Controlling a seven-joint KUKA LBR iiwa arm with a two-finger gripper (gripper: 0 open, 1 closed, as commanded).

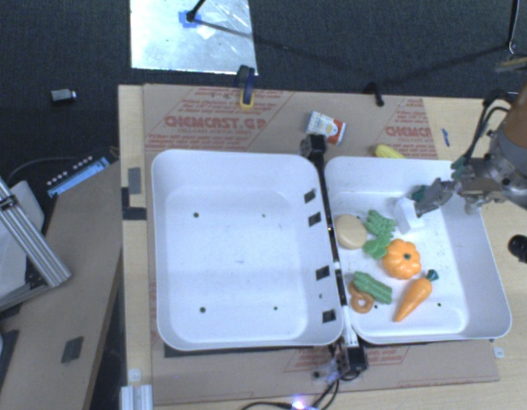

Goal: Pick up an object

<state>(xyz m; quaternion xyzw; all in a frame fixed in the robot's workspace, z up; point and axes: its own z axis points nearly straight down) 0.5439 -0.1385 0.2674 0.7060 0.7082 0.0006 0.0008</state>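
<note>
- The pincer (425, 200) is seen over the upper right part of the right bin (481, 254), at the end of the grey arm (511, 156) that reaches in from the right edge of the view.
- Whether the pincer is spread or pressed together cannot be told; its dark tip is blurred, and a small white object (406, 213) lies just beside it, touching or nearly so.
- Nothing is clearly seen between its tips.
- The toy foods are gathered in the left half of the right bin.
- An orange pumpkin (401, 259) is placed near the middle of the group, below and to the left of the pincer.
- A carrot (414, 297) with a green top is laid at a slant just below the pumpkin.
- A beige rounded piece (350, 231) is set close to the divider between the bins.
- A green leafy piece (381, 231) lies between the beige piece and the pumpkin, touching both.
- A second green vegetable (371, 286) and a small orange ring (361, 301) are found at the lower left of the group.
- The left bin (237, 246) is placed beside the right one on the bench (272, 114), on brown printed cardboard.
- A yellow object (388, 152) lies on the cardboard just beyond the far rim of the right bin.
- A small white and red packet (325, 126) lies on the cardboard near the far junction of the two bins.
</note>
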